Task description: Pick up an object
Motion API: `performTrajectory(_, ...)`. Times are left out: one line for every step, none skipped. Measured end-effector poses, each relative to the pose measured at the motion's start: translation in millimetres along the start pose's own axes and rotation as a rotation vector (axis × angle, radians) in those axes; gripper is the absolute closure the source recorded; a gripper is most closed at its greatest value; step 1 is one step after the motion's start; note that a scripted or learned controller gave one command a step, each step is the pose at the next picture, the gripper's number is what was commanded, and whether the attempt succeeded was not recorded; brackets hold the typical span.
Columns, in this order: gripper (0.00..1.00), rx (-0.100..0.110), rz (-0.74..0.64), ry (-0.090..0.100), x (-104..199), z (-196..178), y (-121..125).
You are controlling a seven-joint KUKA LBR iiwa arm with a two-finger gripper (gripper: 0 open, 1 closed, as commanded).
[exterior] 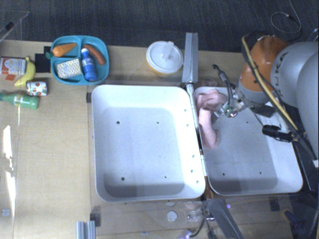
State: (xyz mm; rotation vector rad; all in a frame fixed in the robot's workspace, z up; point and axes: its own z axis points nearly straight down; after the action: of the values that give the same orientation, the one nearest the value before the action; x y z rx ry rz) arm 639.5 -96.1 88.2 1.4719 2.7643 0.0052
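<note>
A crumpled pink cloth (pixel 207 117) lies in the right bin (pixel 254 158), draped against its left wall near the far corner. My gripper (pixel 225 110) hangs low over that bin, right beside the cloth's upper right edge and seemingly touching it. The grey arm with its orange band reaches in from the right, above the bin's far right part.
The left bin (pixel 142 141) sits alongside, split off by a metal divider (pixel 190 59). Behind the bins stand a white lidded cup (pixel 164 58) and a blue divided tray (pixel 79 59) of toy food. A banana (pixel 26 72), a can (pixel 36 88) and a green bottle (pixel 20 100) lie far left.
</note>
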Motion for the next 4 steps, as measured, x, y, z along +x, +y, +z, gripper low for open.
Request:
performTrajectory(0.00, 0.021, 0.057, 0.014, -12.0, 0.2, 24.4)
performTrajectory(0.00, -0.001, -0.117, 0.000, 10.8, -1.7, -47.8)
performTrajectory(0.00, 0.011, -0.041, 0.008, -15.0, 0.3, 15.9)
performTrajectory(1.00, -0.001, -0.046, -0.005, -16.5, -12.7, 20.1)
